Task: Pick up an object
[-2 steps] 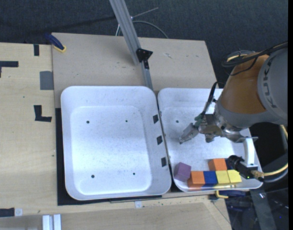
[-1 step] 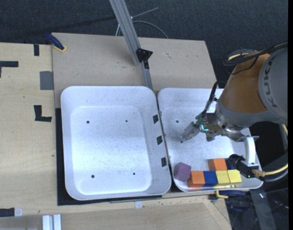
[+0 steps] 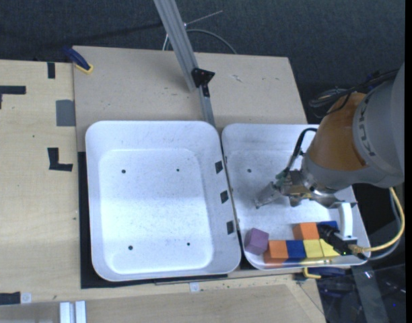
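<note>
Below hand [image 3: 263, 199]; purple block [image 3: 257, 240]

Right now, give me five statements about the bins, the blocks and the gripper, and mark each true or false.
1. The blocks lie in the right bin. True.
2. The purple block sits at the left end of the cluster, near the bin's front edge. True.
3. The gripper hangs over the left bin. False: it is over the right bin, above bare floor behind the blocks.
4. A yellow block lies against the right bin's far wall. False: it lies in the front row, next to the blue block.
5. The gripper holds the orange block. False: that block lies on the bin floor, apart from the gripper.
</note>
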`<state>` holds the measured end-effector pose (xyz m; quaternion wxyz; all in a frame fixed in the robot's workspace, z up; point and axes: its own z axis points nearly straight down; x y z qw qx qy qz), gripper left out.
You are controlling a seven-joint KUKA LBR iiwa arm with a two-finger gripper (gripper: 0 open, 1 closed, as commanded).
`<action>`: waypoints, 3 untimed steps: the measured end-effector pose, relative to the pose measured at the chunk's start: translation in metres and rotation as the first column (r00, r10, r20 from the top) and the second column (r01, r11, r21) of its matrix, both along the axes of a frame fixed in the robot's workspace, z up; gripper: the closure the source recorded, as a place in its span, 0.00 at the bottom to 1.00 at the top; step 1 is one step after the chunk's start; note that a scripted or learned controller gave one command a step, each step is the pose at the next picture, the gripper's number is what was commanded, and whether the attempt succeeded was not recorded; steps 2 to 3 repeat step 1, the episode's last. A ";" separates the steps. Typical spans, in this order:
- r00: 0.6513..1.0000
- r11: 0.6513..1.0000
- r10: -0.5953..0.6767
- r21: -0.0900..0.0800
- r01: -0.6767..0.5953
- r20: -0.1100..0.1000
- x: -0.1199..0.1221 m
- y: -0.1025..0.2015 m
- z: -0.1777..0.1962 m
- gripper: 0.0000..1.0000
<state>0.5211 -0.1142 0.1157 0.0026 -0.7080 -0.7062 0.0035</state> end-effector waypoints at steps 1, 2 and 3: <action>1.000 1.000 0.002 0.001 -0.002 0.003 -0.014 -0.008 -0.026 0.00; 1.000 1.000 0.002 0.001 -0.002 0.003 -0.014 -0.008 -0.026 0.00; 1.000 1.000 0.002 0.001 -0.002 0.003 -0.014 -0.008 -0.026 0.00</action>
